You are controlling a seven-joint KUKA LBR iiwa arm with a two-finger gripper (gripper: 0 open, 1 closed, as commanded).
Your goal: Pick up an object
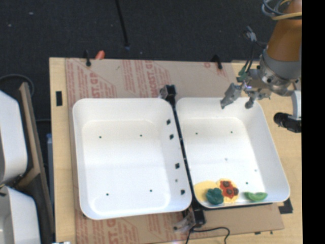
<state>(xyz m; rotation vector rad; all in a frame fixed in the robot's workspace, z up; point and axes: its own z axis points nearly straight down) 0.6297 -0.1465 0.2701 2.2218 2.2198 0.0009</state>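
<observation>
The end effector (237, 99) hangs wide open, holding nothing, over the far edge of the right bin (264, 136). Well below it, in that bin's near corner, lie the toys (223, 191). The left bin (91, 136) sits beside, on a brown board (127, 78) covering the table (58, 136). Dark floor (167, 19) lies beyond.
</observation>
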